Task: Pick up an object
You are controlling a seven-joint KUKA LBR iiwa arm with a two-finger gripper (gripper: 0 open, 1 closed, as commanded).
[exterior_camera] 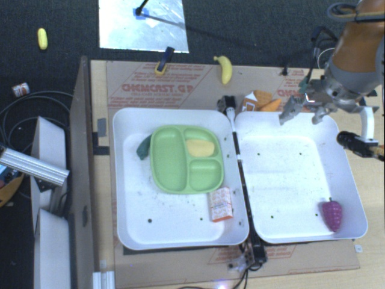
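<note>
My gripper (302,114) hangs over the far edge of the right bin (289,161), its two fingers (287,113) spread apart with nothing between them. A purple bunch of grapes (331,214) lies in the near right corner of that bin. The left bin (129,221) holds a green divided plate (180,161) with a yellow item (200,147) in its upper right compartment. A dark green piece (143,147) lies at the plate's left side. A small orange and white packet (221,204) rests just below the plate.
Behind the bins on the cardboard lie a yellow banana (225,69), an orange item (266,103) and a yellow and black clip (163,62). A black fitting (355,142) juts in at the right bin's right wall. A shiny sheet (142,15) lies on the floor beyond.
</note>
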